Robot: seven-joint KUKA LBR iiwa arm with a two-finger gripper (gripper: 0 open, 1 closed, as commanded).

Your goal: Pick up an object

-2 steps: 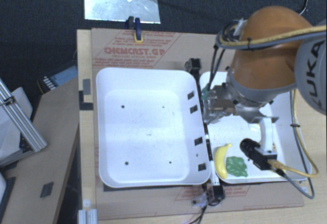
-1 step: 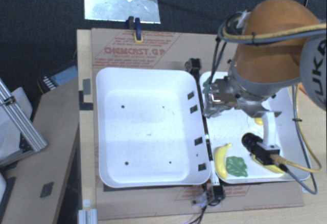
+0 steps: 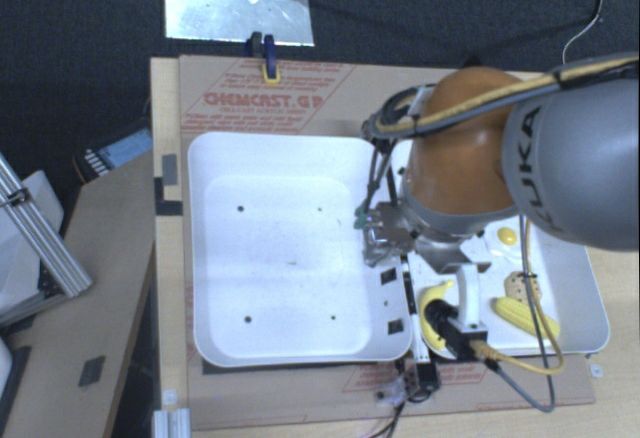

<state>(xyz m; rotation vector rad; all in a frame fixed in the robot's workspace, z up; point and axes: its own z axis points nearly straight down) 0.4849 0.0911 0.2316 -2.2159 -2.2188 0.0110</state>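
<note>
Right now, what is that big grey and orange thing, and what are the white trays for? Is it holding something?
The big grey thing with the orange band is a robot arm. A computer program moves it, and its job is to pick something up. One camera fixed above the bench took this picture, looking down at a slant. The arm reaches in from the picture's right.

On the bench are two shallow white bins side by side: the left bin and the right bin, which the arm mostly covers. In the right bin I can see a yellow banana-shaped thing and a small speckled brown thing. I cannot tell from here whether the arm is holding anything.
</note>
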